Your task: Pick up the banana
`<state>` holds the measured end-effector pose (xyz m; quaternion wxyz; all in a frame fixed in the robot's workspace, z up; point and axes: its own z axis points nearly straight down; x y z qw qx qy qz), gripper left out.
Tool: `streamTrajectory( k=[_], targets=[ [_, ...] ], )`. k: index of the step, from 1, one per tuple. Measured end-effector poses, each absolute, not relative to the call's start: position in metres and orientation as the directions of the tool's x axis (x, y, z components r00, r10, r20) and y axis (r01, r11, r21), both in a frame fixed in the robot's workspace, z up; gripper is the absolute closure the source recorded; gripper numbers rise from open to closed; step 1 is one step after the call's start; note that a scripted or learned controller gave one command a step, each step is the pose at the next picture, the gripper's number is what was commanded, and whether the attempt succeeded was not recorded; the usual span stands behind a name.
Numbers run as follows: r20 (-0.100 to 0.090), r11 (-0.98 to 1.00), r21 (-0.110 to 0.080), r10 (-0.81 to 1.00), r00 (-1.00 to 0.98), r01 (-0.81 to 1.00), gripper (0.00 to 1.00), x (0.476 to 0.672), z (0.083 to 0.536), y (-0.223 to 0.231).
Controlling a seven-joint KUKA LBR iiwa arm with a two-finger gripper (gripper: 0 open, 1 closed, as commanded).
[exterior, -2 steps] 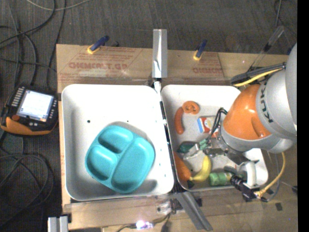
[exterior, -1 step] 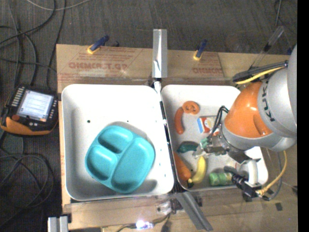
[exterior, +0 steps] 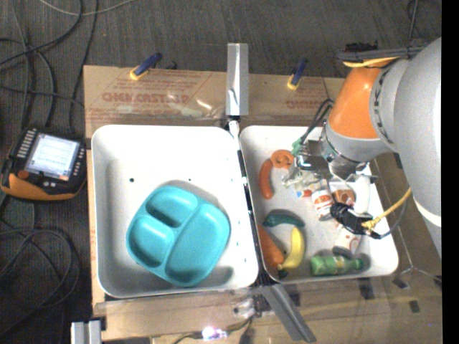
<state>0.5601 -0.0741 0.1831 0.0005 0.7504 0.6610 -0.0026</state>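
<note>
The yellow banana [exterior: 295,245] lies curved near the front of the right bin [exterior: 387,260], between an orange carrot [exterior: 270,247] and a green bottle [exterior: 338,265]. A dark green piece [exterior: 282,219] rests just above the banana's top end. My gripper [exterior: 301,169] hangs over the back half of the right bin, well behind the banana and apart from it. It sits close to a small orange item [exterior: 282,159] and a red and white packet [exterior: 323,201].
An orange sausage [exterior: 267,179] lies along the right bin's left wall. The left bin [exterior: 115,156] holds a teal divided plate [exterior: 179,232]. A grey divider post [exterior: 237,84] stands behind the bins, and a handheld pendant [exterior: 44,163] lies at far left.
</note>
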Motion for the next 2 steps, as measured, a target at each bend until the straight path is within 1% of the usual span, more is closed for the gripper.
streamTrajectory(
  k=[1,2],
  targets=[
    [-0.005,-0.126,-0.003,0.992,0.126,0.992,0.0,0.56,0.183,-0.074],
    [-0.001,-0.071,-0.006,0.997,0.071,0.997,0.0,0.482,0.153,-0.097]
  ],
)
